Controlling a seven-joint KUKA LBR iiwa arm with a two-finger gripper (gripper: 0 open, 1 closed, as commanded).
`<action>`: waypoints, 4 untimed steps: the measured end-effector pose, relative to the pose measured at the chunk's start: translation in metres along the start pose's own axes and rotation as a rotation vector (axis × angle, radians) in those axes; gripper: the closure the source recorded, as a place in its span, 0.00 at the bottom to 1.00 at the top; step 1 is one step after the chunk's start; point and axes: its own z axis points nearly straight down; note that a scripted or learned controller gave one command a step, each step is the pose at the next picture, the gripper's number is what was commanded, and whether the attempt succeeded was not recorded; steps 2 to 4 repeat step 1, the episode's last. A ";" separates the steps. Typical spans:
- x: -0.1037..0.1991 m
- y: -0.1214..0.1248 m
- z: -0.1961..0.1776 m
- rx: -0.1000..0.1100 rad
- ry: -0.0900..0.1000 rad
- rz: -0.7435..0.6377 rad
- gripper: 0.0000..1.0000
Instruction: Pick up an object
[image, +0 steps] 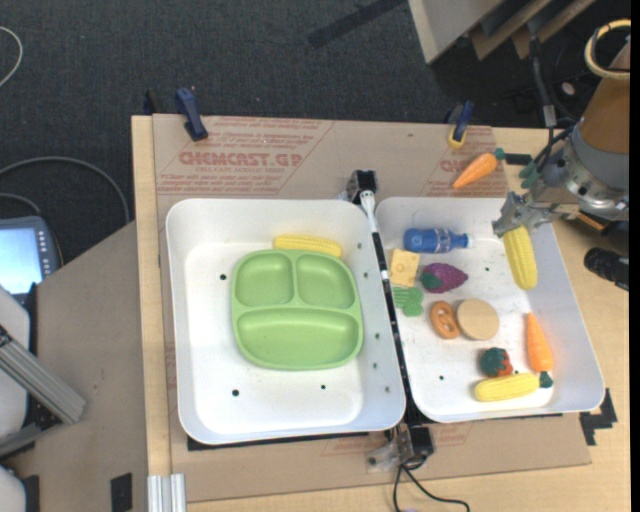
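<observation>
- End effector (512, 216) is seen just above the corn cob (521, 256) at the right bin's (575, 345) far edge; grip state cannot be told.
- Cob could be nudged against the bin wall and missed.

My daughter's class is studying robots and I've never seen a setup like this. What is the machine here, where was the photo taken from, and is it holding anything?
This is one photo from a camera fixed above a bench, looking down at a slant. The machine is a robot arm reaching in from the right; its gripper, a two-finger claw, hangs over the top right corner of the right bin, right at the upper end of a yellow corn cob. Whether it grips the cob cannot be told. That bin also holds toy food: a blue bottle, a purple piece, a carrot and another corn cob. The left bin holds a green divided plate and a third cob.
</observation>
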 end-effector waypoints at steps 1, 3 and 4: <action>0.081 -0.014 -0.015 0.016 0.006 0.000 1.00; 0.081 -0.014 -0.015 0.016 0.006 0.000 1.00; 0.081 -0.014 -0.015 0.016 0.006 0.000 1.00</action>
